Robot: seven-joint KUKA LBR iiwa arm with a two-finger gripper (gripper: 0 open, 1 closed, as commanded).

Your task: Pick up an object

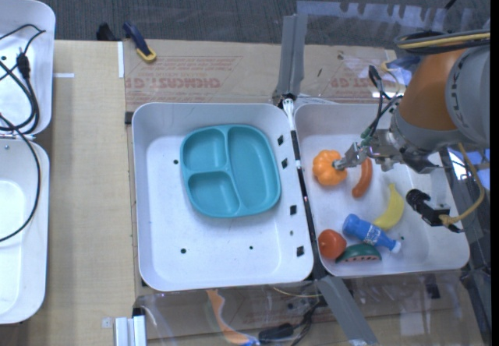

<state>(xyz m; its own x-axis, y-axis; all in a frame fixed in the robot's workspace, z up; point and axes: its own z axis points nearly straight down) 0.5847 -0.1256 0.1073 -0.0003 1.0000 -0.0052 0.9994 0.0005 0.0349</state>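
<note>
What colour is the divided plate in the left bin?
Teal, seen clearly in the camera view: the divided plate.

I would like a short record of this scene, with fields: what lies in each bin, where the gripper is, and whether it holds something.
left bin: a teal divided plate, lying flat
right bin: orange pumpkin-like toy, orange sausage, banana, blue bottle, tomato, watermelon slice
gripper: low over the right bin, at the pumpkin toy's right side, beside the sausage
holding: cannot tell; nothing looks lifted
arm: enters from the view's right
</note>
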